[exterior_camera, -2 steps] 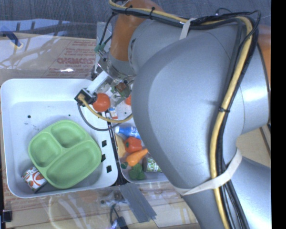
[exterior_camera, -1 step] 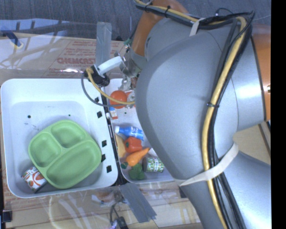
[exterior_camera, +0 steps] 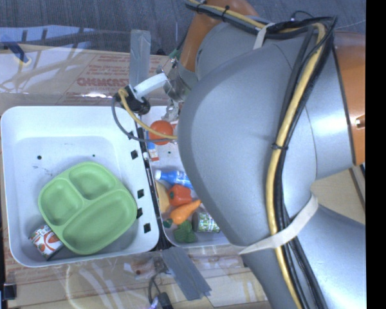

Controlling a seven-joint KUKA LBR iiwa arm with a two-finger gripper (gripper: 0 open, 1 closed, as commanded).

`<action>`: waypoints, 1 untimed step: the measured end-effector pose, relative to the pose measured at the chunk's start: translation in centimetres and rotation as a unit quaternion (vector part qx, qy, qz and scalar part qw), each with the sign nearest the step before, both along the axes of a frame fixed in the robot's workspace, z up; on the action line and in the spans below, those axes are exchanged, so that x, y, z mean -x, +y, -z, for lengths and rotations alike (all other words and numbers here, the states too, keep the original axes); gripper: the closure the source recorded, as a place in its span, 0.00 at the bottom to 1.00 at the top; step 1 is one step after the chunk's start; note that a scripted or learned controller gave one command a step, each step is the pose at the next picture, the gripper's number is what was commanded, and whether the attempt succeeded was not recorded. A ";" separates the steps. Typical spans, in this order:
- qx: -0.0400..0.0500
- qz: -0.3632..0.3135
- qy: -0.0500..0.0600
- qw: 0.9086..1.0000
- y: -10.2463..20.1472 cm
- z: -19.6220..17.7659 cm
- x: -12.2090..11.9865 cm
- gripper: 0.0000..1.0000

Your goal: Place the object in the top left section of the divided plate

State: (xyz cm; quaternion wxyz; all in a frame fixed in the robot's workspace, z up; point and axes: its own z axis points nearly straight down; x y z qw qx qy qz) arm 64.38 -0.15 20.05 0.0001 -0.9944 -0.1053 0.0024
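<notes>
Your green divided plate [exterior_camera: 89,206] lies in the left bin [exterior_camera: 26,127], with a small printed packet [exterior_camera: 45,240] tucked under its lower-left edge. The arm [exterior_camera: 270,127] covers most of the right bin, where an orange ball [exterior_camera: 159,131], a carrot [exterior_camera: 183,211] and other toys sit. Whether the jaws are apart or together, you cannot tell.

Green divided plate [exterior_camera: 88,207] in left bin [exterior_camera: 19,127]

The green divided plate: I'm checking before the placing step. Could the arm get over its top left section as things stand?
Probably yes. The green divided plate lies face up in the left bin with nothing in its sections; a small can sits at its lower edge, and the arm hangs over the right bin.
</notes>
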 end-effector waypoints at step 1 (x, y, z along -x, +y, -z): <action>-0.002 -0.016 -0.002 1.000 -3.4 -13.3 1.4 1.00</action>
